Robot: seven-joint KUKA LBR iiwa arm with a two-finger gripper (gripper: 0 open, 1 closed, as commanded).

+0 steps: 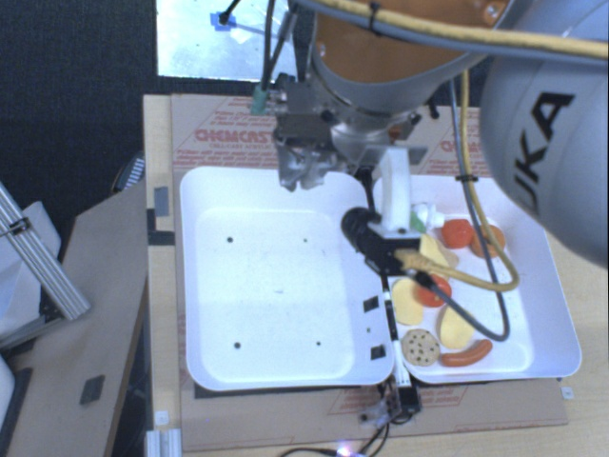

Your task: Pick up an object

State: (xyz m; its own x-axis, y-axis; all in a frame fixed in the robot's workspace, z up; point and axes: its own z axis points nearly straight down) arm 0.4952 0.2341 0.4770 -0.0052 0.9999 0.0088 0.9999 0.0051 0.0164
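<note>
We see a cookie (420, 347), sausage (465, 353) and tomato (458, 233) in the right bin (547, 298); the pincer (303, 177) hangs over the left bin (205, 284), its state we cannot tell.

High fixed camera, slanted down, both bins (285, 369)

Both bins, the left bin (276, 284) and the right bin (547, 284), looked like smooth white plastic with a soft sheen. Beneath them lay matt brown cardboard (219, 133) printed in red. The arm's grey shell (547, 112) was glossy, its orange band (400, 27) satiny. The toy foods, like the sausage (465, 353), looked like smooth plastic.
</note>
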